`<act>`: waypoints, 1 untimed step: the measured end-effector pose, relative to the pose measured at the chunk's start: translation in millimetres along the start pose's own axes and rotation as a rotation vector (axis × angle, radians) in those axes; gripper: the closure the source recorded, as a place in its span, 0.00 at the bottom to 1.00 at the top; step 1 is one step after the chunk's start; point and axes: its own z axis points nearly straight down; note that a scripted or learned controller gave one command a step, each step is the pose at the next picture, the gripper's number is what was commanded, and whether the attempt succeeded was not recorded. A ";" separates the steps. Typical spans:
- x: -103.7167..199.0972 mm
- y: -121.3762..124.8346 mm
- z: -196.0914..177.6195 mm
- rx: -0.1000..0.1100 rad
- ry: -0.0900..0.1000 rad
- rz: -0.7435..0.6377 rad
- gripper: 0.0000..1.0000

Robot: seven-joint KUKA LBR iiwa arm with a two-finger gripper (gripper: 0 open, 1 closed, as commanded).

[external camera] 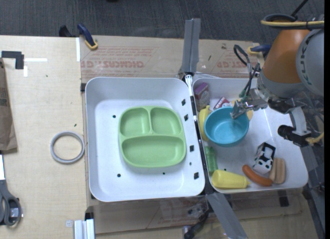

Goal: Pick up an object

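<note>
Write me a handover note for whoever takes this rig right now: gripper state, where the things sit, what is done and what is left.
Gripper: low over the right bin, at the far rim of the blue bowl. I cannot tell whether it grips the rim.
Right bin: blue bowl at its left middle; yellow block, hot dog and black-and-white cow toy along the near side.
Left bin: green divided plate, lying flat.
Done: arm is down at the bowl.
Left: nothing looks lifted yet; confirm a grip, then raise.
</note>
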 end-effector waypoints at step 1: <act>57.6 63.5 -41.6 0.018 -0.012 0.351 1.00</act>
